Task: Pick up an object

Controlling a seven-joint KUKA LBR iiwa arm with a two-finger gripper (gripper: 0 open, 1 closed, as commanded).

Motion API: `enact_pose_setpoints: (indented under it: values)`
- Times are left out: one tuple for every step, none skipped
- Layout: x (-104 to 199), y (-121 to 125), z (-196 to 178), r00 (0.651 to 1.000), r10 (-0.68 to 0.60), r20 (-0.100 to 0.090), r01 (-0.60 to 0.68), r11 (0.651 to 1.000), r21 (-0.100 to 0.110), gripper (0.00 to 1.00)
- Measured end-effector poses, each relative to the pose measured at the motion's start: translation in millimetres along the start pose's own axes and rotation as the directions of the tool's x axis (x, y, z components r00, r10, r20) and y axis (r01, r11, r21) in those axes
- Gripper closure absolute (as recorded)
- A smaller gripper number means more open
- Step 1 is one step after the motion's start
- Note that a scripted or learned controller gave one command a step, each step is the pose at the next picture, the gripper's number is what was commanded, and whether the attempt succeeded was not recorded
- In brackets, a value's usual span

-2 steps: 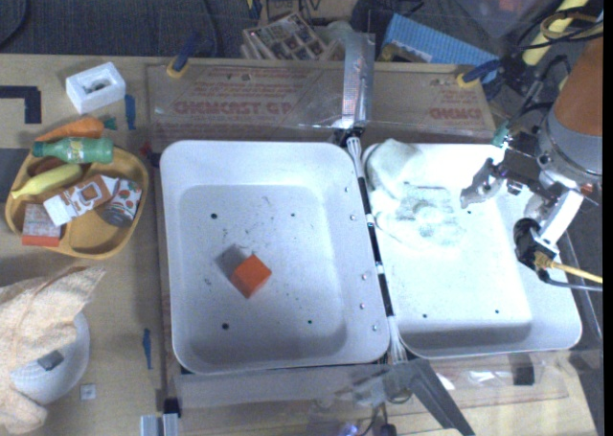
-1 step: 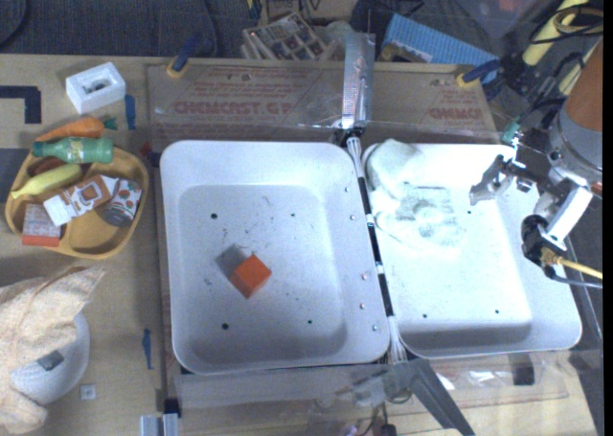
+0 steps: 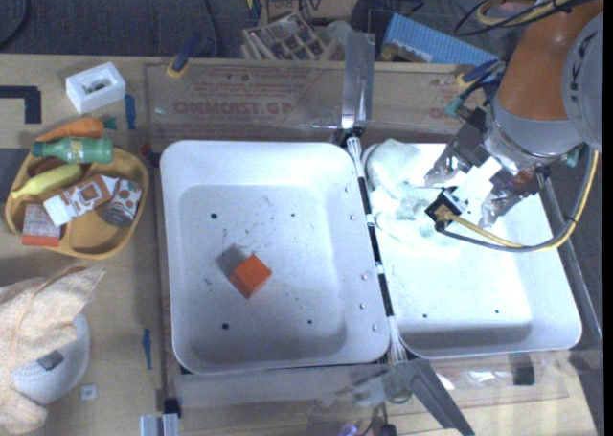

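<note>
sitting corner-down at lower centre of the left bin [image 3: 192,171], the orange block [image 3: 253,276] has bare floor all around; gripper [image 3: 469,196] over the right bin [image 3: 498,319], fingers apart, holding nothing.

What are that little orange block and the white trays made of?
The orange block looks like painted wood or matte foam: flat faces, sharp edges, no glare. I can't tell which. The left bin and right bin look like smooth moulded plastic, with rounded corners, a soft sheen, and dark scuffs on the left floor.
</note>
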State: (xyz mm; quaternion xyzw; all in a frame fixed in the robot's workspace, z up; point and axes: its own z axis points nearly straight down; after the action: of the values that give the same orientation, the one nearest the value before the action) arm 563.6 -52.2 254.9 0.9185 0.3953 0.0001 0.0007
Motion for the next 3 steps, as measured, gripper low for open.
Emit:
enact_pose_setpoints:
  values:
    - [-59.6,40.3,-19.5,1.0,0.03,0.0,-0.03,1.0,-0.001,0.0]
    - [34.0,32.9,6.5,0.964,0.267,0.001,-0.267,0.964,0.001,0.0]
    - [5.9,25.7,-3.9,0.973,0.231,0.004,-0.231,0.973,0.005,0.0]
